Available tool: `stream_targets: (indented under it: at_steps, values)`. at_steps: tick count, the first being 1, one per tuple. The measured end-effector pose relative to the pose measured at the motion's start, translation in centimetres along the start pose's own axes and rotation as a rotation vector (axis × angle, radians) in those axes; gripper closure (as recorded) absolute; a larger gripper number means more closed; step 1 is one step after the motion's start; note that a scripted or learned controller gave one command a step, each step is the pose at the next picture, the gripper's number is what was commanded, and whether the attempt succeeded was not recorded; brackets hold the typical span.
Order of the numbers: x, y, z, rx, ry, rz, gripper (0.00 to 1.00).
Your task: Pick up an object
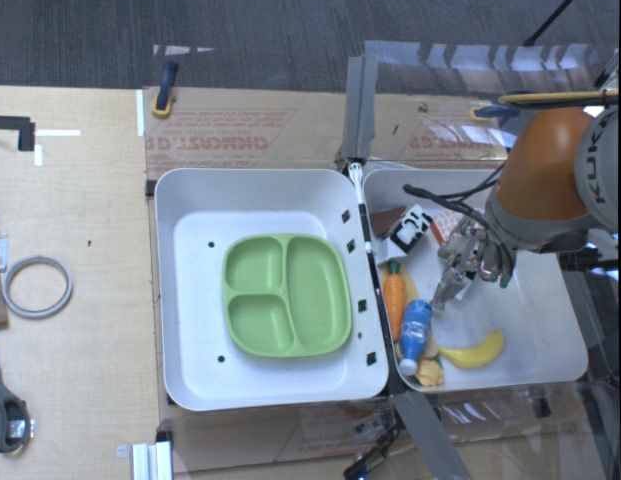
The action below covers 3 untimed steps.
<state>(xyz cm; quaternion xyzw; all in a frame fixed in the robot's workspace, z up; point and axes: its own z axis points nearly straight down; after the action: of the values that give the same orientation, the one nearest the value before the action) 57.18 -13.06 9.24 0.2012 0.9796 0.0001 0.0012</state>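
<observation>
Grey arm with orange band (552,168) is reached in from the right, wrist angled down-left over right white bin (550,358). Two-finger gripper (445,293) is hung just above blue plastic bottle (414,328), nothing gripped; finger spread cannot be told.

The light is bright and even. The white bins (180,298) shine pale. Soft shadows lie inside their walls. The picture looks a little fuzzy and grainy.
</observation>
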Motion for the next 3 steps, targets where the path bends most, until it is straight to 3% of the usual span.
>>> stream_targets:
  at_steps: [1,2,3]
  values:
    - [9.0,-3.0,0.1,0.001,0.002,0.020,0.00]
    - [0.9,1.4,0.0,0.001,0.000,0.190,0.00]
    - [-4.5,3.9,0.3,0.013,0.020,0.334,0.00]
